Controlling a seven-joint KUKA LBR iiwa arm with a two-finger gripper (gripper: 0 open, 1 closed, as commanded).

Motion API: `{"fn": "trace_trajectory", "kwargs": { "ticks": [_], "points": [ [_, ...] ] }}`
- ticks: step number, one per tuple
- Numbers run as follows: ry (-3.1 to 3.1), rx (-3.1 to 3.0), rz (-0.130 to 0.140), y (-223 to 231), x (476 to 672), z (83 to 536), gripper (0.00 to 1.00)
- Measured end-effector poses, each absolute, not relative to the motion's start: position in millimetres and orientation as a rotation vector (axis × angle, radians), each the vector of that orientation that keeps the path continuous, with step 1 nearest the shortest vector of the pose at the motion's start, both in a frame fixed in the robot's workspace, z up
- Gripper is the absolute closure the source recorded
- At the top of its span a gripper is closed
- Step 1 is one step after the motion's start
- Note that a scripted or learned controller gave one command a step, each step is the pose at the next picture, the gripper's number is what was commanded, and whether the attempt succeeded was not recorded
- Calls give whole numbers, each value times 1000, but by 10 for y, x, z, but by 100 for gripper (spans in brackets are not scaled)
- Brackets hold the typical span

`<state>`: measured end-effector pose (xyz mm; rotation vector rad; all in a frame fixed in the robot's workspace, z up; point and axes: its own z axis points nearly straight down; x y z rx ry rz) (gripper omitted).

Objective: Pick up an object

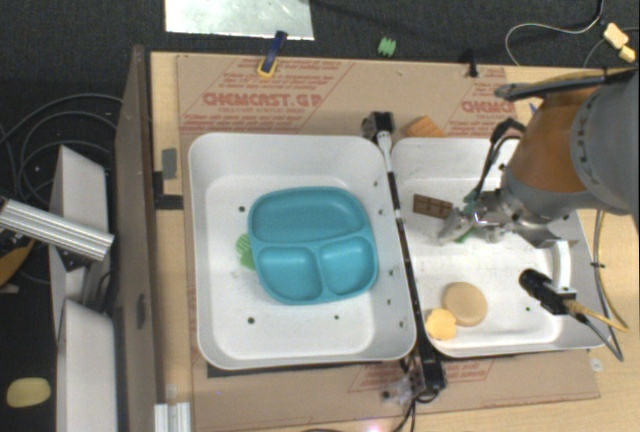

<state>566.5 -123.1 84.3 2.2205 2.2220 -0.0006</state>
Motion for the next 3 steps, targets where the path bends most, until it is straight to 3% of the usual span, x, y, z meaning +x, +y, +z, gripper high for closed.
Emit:
{"fn": "trace_trajectory", "kwargs": {
  "ticks": [1, 2, 3],
  "points": [
    [2223, 2215, 4, -1246, 5899, 851, 0],
    [2224, 2213, 6, -1246, 5899, 956, 100],
    [2231, 2205, 13, -475, 5874, 1901, 100]
  ]
}}
